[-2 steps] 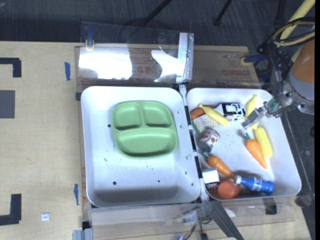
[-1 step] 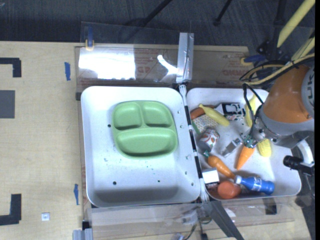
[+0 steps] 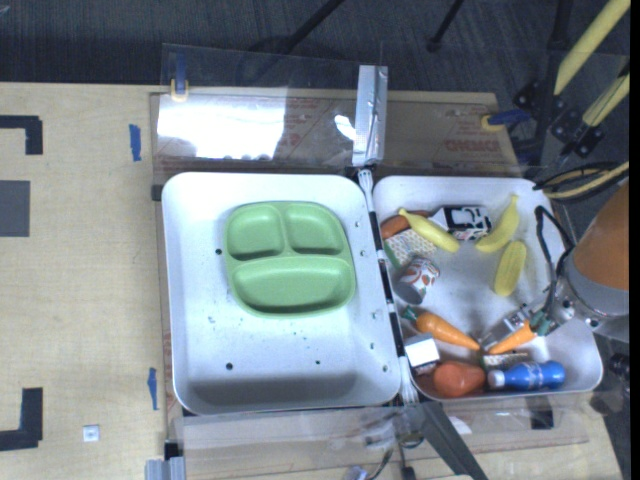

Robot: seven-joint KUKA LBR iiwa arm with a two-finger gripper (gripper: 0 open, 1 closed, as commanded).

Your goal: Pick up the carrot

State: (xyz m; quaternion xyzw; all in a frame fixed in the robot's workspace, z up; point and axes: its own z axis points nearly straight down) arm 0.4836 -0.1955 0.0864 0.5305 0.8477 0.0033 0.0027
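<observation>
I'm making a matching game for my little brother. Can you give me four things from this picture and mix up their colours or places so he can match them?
Things:
1. divided plate
2. carrot
3. bottle
4. tomato

Descriptions:
A. blue and white, lying at the right bin's near edge
B. green, alone in the left bin
C. red and round, near the right bin's near-left corner
D. orange and long, lying left of the gripper

Pairs: 1-B, 2-D, 3-A, 4-C
</observation>
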